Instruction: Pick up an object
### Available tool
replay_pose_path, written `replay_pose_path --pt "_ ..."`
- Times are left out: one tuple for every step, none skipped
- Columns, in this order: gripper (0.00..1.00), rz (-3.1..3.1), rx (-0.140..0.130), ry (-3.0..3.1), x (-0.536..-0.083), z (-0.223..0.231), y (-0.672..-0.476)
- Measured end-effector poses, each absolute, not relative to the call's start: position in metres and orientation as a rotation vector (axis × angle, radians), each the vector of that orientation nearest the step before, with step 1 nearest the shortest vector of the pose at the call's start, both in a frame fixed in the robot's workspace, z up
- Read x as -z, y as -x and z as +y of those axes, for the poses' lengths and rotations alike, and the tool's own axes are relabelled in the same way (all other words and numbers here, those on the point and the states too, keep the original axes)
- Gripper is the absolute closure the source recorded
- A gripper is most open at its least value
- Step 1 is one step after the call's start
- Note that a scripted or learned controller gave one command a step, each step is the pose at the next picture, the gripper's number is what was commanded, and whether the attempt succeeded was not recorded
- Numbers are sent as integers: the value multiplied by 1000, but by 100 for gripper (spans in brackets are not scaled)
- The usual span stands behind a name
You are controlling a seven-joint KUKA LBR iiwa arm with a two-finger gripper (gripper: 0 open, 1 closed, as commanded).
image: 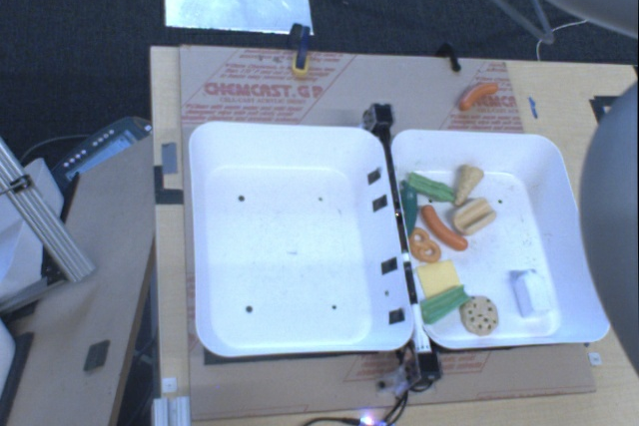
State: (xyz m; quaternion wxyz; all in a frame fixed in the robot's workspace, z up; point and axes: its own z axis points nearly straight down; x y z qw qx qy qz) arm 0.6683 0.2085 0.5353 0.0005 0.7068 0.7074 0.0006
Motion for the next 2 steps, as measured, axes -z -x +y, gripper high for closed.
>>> replay_pose_path --pt "100 2222 -2 -2219 -535 206 -668" --pt "100 2223 -1 -2219 -535 204 -668"
